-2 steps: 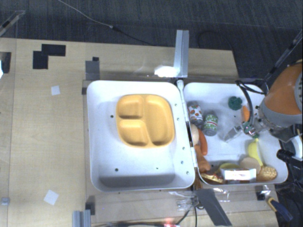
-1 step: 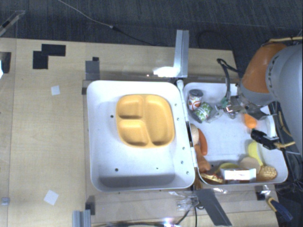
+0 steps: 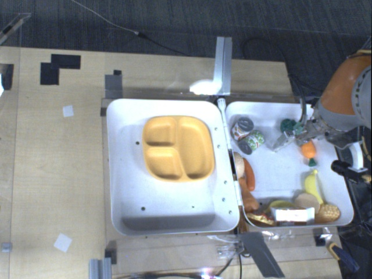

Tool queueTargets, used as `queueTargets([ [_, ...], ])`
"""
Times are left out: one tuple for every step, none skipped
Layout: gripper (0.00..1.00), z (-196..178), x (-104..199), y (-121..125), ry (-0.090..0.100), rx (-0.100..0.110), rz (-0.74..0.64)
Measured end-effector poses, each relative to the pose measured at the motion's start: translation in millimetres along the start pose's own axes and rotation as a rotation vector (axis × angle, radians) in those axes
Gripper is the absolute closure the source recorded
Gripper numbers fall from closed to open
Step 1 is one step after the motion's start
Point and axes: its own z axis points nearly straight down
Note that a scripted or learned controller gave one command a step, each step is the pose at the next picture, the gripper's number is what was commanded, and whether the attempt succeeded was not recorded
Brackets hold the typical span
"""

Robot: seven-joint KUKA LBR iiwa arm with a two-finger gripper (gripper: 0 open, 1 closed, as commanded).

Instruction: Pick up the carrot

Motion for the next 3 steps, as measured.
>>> queueTargets([
  [0.0, -1, 9, -26, 0.001, -0.005, 0.189],
  [0.0, -2, 14, -47, 0.002, -0.009, 0.347],
  [0.0, -2, 18, -55, -0.007, -0.008, 0.219],
])
